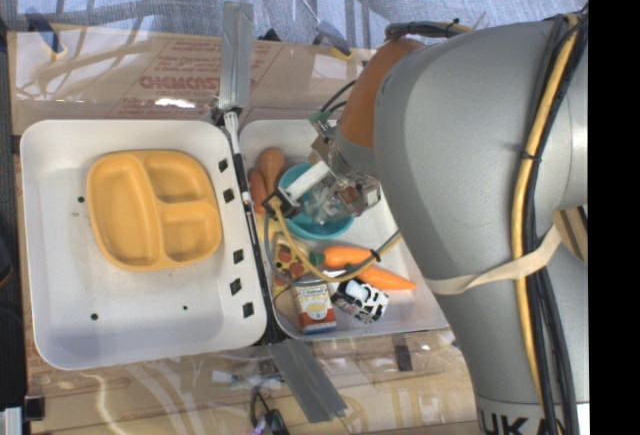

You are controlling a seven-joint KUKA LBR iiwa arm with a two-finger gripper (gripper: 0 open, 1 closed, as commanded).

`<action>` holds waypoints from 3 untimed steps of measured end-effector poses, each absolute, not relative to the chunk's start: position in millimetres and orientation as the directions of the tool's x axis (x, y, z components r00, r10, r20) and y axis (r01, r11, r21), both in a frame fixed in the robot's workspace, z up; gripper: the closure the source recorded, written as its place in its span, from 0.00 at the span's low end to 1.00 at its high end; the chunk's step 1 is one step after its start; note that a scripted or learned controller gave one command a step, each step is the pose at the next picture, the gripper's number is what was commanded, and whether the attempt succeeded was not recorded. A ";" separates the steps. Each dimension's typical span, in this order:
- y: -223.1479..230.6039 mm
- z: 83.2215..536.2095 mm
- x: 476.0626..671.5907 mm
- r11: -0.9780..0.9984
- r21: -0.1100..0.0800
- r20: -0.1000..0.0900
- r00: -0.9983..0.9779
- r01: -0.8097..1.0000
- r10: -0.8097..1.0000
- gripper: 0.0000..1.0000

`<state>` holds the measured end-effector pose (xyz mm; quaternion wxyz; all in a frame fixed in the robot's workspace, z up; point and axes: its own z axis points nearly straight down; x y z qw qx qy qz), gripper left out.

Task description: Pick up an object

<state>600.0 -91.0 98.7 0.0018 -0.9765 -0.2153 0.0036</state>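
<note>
- The gripper (325, 195) hangs over the teal bowl (300, 185) in the right bin (420, 315); its tip is a blur of metal and clear plastic against the bowl, so whether anything sits there cannot be told.
- The bowl is partly covered by the gripper; only its left rim and lower edge show.
- Left of the bowl lie two brown sausage-shaped pieces (265, 175), touching it.
- Below lie two carrots (350, 257), a small carton (314, 306) and a black-and-white cow toy (361, 301), crowded together.
- The grey arm (480, 193) hides the bin's right side.
- The left bin (60, 323) holds a yellow divided tray (152, 208).
</note>
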 end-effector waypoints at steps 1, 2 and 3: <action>-35.3 190.5 639.3 -0.978 0.000 -0.001 0.978 0.209 0.209 1.00; -38.1 217.3 628.4 -0.924 -0.001 -0.003 0.924 0.382 0.382 1.00; -56.2 187.7 575.3 -0.803 -0.008 -0.008 0.803 0.596 0.596 1.00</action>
